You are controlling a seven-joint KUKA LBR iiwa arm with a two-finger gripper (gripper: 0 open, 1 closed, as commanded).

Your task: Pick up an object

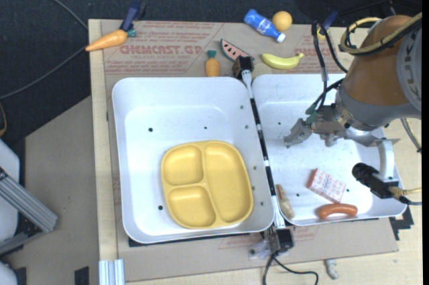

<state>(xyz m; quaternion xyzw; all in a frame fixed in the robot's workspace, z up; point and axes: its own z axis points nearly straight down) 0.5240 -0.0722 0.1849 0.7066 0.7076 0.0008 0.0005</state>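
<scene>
My gripper (pixel 312 136) hangs over the middle of the right bin (pixel 281 92), open, with nothing between its fingers. One grey finger (pixel 293 137) points left and down over bare bin floor. A pink and white packet (pixel 327 184) lies on the floor in front of the gripper, apart from it. An orange-red sausage (pixel 337 211) rests near the bin's front wall. A brownish piece (pixel 283 202) lies along the front left corner of the bin.
The left bin (pixel 134 109) holds a yellow divided plate (pixel 204 183). Behind the bins on the cardboard lie a banana (pixel 281 60), a blue bottle (pixel 263 25), an orange ball (pixel 282 20), a watermelon slice (pixel 231 49) and a carrot (pixel 107 41).
</scene>
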